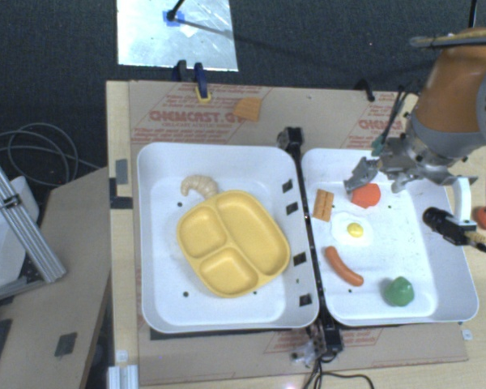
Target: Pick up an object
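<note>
Croissant (198, 185) lying at the back of the left bin (154, 241), just behind the yellow divided plate (231, 241) that is taking up the bin's middle. Taking the centre divider (304, 217) between the bins as landmark: plate sitting well left of it, croissant further left still. Just right of the divider, in the right bin (454, 298), a small brown cracker piece (323, 204) is standing close to the wall. Right of that and a bit nearer the camera, a fried egg (352, 231) is lying flat; a sausage (343, 265) is lying just in front of the egg, slanting toward the bin's front. A green pepper-like toy (398, 291) is sitting furthest from the divider, near the front right corner. A red tomato-like piece (366, 194) is resting behind the egg, and the gripper (378, 178) is hovering right over it, fingers spread wide either side; touching or not, cannot tell from this angle. Nothing is sitting between the fingers. Judging progress: approach looking mostly done, with the red piece as likely target; closing, gripping and lifting all left to do.
</note>
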Tool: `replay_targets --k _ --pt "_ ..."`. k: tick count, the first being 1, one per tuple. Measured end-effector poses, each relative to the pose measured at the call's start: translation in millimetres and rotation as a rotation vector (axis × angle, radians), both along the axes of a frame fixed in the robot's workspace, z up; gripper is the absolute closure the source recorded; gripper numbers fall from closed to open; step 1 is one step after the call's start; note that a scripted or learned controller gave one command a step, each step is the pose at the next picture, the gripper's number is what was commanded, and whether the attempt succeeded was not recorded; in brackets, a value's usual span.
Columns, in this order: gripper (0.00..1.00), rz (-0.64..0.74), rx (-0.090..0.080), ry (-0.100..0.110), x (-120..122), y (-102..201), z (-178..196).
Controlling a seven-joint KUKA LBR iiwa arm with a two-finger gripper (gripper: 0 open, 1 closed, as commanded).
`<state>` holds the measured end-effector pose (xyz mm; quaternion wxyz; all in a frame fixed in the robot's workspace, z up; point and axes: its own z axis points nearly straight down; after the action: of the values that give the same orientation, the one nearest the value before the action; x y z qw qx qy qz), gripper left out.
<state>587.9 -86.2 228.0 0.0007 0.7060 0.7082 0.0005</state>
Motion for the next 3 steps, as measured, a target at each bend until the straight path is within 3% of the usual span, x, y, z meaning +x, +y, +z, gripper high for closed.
replay_targets --k 1,2,3 --pt "0.0 -0.008 -0.001 0.008 -15.6 -68.6 -104.7" --pt "0.0 0.003 -0.001 -0.004 36.1 -69.1 -144.1" --pt "0.0 0.003 -0.001 -0.006 80.3 -72.3 -141.7"
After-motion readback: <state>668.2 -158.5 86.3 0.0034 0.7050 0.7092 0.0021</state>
